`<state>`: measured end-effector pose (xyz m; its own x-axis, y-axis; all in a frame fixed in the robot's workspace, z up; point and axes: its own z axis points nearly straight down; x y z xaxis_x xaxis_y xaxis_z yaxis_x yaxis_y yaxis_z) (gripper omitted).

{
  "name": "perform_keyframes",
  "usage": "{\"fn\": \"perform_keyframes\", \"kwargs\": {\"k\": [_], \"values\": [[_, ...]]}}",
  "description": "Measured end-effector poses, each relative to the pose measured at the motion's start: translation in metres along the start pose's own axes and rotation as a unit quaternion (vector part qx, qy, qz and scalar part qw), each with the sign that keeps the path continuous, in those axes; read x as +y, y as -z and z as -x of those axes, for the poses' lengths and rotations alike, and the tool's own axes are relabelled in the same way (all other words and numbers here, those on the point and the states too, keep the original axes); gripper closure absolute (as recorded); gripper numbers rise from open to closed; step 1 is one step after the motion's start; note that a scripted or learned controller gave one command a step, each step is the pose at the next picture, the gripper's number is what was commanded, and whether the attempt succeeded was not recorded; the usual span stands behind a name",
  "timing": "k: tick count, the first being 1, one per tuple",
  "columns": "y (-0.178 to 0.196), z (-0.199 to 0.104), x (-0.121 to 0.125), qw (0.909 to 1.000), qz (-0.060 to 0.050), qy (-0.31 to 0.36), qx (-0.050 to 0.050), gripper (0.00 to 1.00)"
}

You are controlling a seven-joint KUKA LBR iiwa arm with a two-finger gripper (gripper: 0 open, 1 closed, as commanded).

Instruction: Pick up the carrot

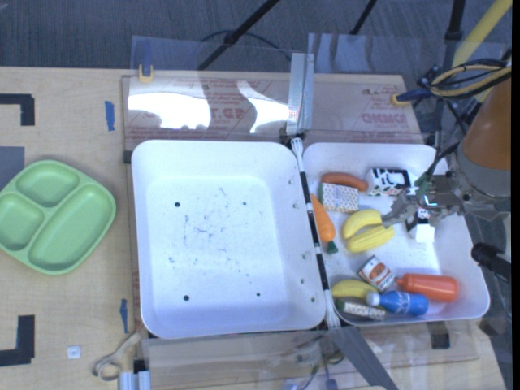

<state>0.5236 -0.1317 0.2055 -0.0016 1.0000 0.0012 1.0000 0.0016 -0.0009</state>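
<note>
Carrot (323, 221) lies in the right bin (479, 299), pressed along its left wall, with the orange body pointing up the view and the green end toward the bottom. Just beside it on the right are a yellow banana bunch (367, 229) and a small speckled block (340, 196). The gripper (414, 210) hangs over the same bin, well to the right of the carrot, near a black and white toy (388, 179), and it touches nothing that I can see. Whether its fingers are spread or closed, I cannot tell from this slant. To do this step well, I think the arm should travel left across the bananas, turn the fingers so they close across the thin body, and descend carefully, because the bin wall leaves little room on one side.
</note>
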Motion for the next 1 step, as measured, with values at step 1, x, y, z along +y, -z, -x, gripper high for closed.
{"fn": "perform_keyframes", "kwargs": {"k": [1], "values": [[0.0342, 0.0072, 0.0088, 0.9978, 0.001, -0.066, -0.001, 0.0]]}}
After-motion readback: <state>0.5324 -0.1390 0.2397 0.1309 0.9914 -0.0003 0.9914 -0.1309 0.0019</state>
